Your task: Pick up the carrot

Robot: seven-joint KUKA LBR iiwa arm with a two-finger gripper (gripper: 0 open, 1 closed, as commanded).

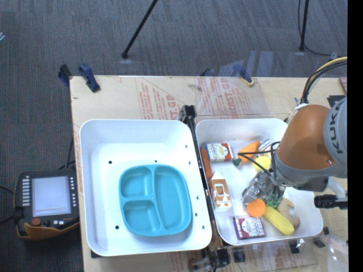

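The carrot (pixel 248 149), orange with a green tip, lies in the right bin (pixel 238 123) near its middle back, beside a yellow lemon (pixel 262 162). My gripper (pixel 260 192) hangs low in the right bin, in front of and slightly right of the carrot and apart from it. It sits just above a round orange fruit (pixel 256 208). The wrist and its orange band (pixel 303 140) cover the bin's right part.
The right bin also holds a corn cob (pixel 279 221), a red sausage (pixel 206 163) along the left wall, and three small food boxes (pixel 219 151) (pixel 220 193) (pixel 248 228). A blue divided plate (pixel 154 200) lies in the left bin (pixel 96 135).
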